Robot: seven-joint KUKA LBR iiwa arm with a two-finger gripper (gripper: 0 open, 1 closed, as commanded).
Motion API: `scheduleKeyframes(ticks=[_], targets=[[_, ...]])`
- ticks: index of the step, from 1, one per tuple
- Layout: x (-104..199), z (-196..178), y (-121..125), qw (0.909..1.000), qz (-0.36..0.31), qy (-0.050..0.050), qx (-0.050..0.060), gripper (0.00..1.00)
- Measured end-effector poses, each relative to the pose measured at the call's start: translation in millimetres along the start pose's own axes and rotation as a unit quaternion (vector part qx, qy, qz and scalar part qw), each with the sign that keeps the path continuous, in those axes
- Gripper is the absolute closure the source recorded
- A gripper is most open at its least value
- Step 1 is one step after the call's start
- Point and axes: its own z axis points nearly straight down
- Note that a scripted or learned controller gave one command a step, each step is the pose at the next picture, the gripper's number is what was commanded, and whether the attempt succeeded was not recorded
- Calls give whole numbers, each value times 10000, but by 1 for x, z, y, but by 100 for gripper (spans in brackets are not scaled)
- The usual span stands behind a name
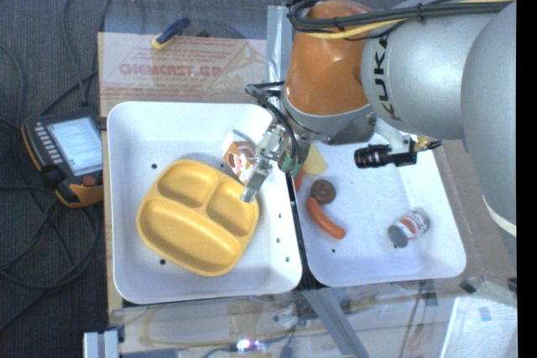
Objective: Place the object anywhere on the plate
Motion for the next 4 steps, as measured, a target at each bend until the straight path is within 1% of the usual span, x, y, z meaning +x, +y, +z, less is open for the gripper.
scheduleKeyframes(ticks=[1, 2, 3, 4], targets=[[-1, -9, 1, 10000, 4, -4, -12, 100], [-1, -9, 1, 10000, 5, -4, -11, 0], [-1, -18, 3, 10000, 11, -9, -22, 100], [-1, -18, 2, 10000, 11, -9, -21, 0]])
